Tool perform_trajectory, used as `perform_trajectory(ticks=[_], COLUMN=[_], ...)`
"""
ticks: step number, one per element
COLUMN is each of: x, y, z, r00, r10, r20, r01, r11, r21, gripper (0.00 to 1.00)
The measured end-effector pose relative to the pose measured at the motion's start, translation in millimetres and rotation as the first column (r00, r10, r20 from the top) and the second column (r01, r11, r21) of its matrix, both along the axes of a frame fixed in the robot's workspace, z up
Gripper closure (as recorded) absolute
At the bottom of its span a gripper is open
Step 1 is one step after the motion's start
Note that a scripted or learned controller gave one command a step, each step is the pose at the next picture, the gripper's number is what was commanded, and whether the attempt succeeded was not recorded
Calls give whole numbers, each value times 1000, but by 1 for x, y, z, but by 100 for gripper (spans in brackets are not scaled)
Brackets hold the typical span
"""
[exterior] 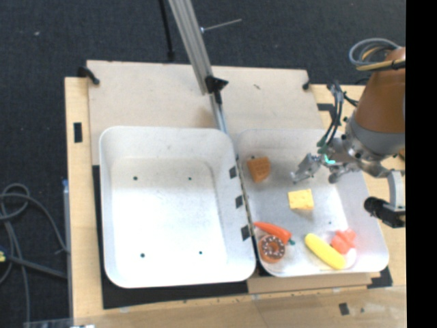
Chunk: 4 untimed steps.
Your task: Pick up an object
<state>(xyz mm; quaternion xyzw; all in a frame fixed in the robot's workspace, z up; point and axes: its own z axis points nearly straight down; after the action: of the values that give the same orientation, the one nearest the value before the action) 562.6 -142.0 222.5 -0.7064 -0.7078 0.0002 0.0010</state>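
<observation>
My arm enters from the right edge of the camera view, its orange band uppermost and the grey wrist section below it. The wrist angles downward and to the left. My end effector (308, 169) extends leftward from the wrist at a low height, with nothing visible between its tips.

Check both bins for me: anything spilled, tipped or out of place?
Nothing stands out. The brown block, yellow sponge, carrot, donut, banana and red piece all lie inside the right bin, with the tool above them.
</observation>
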Motion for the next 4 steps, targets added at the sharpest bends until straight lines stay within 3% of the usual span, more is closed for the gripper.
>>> perform_trajectory(ticks=[1, 3, 4], x=[1, -5, -2], y=[0, 6, 5], z=[2, -86, -119], r00=[1000, 1000, 1000], r10=[-1, -5, -5], r20=[4, -1, 8], r01=[1, 5, 5], r11=[1000, 1000, 1000], r21=[0, -3, -5], gripper=[0, 0, 0])
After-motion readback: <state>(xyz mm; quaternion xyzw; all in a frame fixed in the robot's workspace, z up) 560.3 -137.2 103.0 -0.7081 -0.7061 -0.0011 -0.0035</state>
